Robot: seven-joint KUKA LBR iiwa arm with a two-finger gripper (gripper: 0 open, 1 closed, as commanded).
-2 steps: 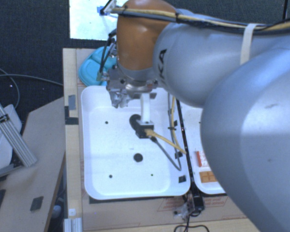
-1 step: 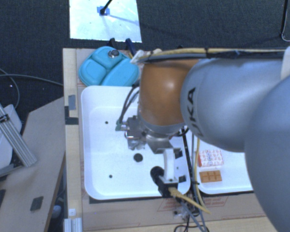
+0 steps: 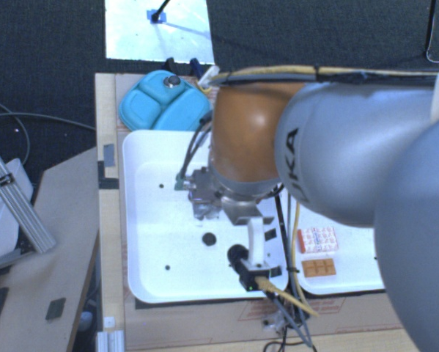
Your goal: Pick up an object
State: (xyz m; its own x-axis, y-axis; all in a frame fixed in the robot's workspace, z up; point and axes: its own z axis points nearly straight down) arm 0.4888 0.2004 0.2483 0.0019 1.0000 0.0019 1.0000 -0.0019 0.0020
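The end effector (image 3: 204,205) hangs low over the left white bin (image 3: 149,196), its state impossible to tell from this slant. A small dark object (image 3: 209,238) lies on the bin floor just below it. A blue container (image 3: 163,101) sits beyond the bin's far rim, and two small packets (image 3: 318,239) lie in the right bin (image 3: 351,281).

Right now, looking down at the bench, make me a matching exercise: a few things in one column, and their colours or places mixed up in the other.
Things:
1. lunch box
2. red-and-white packet
3. cracker-like block
4. small dark disc

Descriptions:
A. on the left bin's floor
B. orange-brown, near the right bin's front rim
C. light blue, behind the left bin
D. in the right bin, just behind the orange-brown item

Pairs: 1-C, 2-D, 3-B, 4-A
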